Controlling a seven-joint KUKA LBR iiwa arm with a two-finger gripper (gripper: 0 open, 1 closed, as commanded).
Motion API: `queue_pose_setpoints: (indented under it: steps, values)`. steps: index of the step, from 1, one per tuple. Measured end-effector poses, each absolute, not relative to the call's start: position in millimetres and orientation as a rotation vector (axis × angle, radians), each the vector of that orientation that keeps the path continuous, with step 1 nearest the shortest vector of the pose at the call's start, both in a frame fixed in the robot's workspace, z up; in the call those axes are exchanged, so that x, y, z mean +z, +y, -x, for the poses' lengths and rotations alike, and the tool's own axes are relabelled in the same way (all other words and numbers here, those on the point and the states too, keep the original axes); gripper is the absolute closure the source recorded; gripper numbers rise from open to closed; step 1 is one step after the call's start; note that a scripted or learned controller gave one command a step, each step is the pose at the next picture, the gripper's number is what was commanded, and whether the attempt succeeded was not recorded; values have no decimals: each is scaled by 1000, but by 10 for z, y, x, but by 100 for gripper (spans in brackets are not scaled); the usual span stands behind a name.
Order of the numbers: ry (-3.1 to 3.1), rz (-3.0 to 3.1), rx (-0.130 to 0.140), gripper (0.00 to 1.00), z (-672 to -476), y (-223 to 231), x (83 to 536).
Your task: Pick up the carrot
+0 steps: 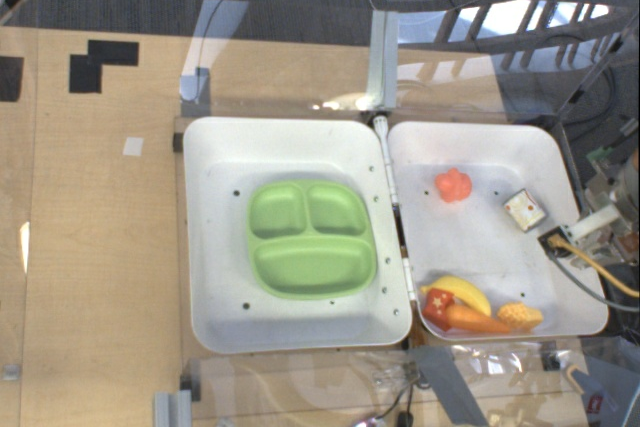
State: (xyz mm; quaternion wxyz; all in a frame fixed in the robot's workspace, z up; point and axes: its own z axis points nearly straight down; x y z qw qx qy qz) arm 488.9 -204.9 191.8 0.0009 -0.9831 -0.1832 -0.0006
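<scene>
An orange carrot (478, 320) lies along the front wall of the right bin (548, 165), pointing right. A yellow banana (462, 293) curves just behind it, a red pepper-like piece (434, 307) touches its left end, and an orange-yellow lumpy piece (521, 316) rests at its right tip.
A pink-red toy (454, 185) and a small white block (525, 210) lie farther back in the right bin. The left bin (215, 215) bears a green divided plate (311, 237). Cables and a white fitting (590, 225) hang over the right bin's right rim.
</scene>
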Motion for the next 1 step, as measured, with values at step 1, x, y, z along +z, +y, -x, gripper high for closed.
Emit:
queue_pose_setpoints:
  steps: [1]
  values:
    - [-1356,2833,-2,100,-4875,-2051,1518]
